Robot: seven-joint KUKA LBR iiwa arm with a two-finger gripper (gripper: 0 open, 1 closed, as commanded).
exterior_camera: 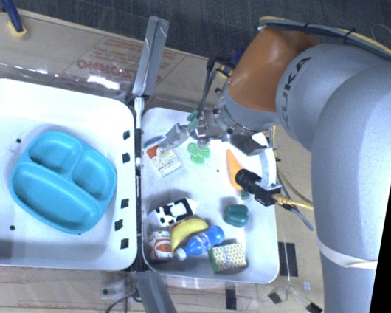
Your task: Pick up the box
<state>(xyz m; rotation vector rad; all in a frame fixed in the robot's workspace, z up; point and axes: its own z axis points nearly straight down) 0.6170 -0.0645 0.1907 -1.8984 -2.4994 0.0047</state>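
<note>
Camera view puts the grey two-finger gripper [178, 135] low over the upper left part of the right shallow white bin [267, 241], and we see its tip just above a small white carton box with red and orange print [164, 160], which lies flat near the bin's left wall. We cannot tell whether the fingers are apart or together; the wrist hides them, and nothing shows the box between them.

We judge the main risk to be a miss: the box lies flat and close to the wall, so the fingers may slide over its top or nudge it against the wall instead of closing round it. A green ring-shaped toy [198, 150] lies just beside the gripper and could be caught or knocked aside. The orange carrot-shaped toy [233, 165] and the dark teal lump [236, 214] lie farther right, less exposed.
</note>
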